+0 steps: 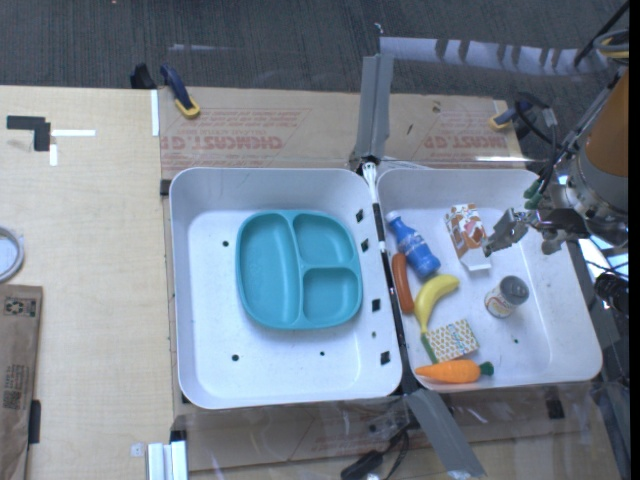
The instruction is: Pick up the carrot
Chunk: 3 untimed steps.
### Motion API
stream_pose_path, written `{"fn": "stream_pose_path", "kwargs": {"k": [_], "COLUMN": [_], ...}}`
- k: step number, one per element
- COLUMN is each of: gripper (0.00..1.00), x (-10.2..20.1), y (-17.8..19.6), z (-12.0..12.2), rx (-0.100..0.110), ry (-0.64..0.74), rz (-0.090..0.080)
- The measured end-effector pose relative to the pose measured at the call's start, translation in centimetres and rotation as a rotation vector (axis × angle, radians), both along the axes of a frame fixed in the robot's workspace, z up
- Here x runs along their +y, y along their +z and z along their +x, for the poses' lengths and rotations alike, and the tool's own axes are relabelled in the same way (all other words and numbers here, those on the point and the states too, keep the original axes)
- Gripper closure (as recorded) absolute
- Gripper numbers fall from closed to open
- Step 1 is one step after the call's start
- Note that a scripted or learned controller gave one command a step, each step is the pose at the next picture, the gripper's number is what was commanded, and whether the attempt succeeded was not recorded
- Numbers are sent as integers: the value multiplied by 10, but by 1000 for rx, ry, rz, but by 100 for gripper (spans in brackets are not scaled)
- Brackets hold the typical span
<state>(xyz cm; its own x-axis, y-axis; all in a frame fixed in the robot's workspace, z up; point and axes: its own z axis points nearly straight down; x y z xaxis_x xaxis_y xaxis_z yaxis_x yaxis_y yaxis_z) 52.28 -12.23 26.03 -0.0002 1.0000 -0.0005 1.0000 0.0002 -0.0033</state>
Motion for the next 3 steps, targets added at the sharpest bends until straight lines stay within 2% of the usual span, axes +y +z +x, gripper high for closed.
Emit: {"fn": "stream_pose_path", "kwargs": {"k": [1, 2, 3], "gripper": [0, 0, 0], "x": [51, 40, 4], "y": [12, -70, -166], "z": [-9, -46, -44], "rx": [-1, 0, -7], "ry": [33, 201, 430], "rz": [0, 1, 0]}}
